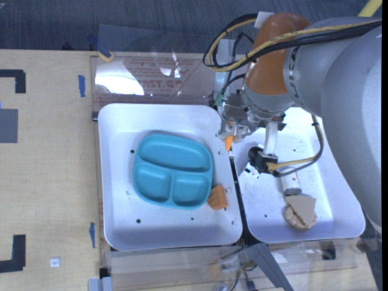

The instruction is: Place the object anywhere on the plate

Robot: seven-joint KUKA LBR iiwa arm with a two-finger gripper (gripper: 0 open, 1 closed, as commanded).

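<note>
Plate (173,170), a blue one with three compartments, lies in the middle of the left white bin (115,211). An orange-brown object (217,197) sits on the bin floor just beside the plate's lower right edge, seemingly touching its rim, not on the plate.

The grey arm (339,59) comes in from the right, its orange band (273,53) above the wrist, and bends down over the ridge where the two bins meet. The pincer (229,141) hangs near the top of that ridge, above the left bin's upper right corner; a small orange bit shows at its tip, and I cannot tell how it stands or whether it grips anything. Yellow and black cables (230,38) loop around the wrist.

In the right bin (339,217) a tan, crumpled item (301,212) lies near the lower edge. The bins rest on a pale wooden desk (45,162) with blue tape marks; dark carpet (151,5) lies beyond it.
</note>
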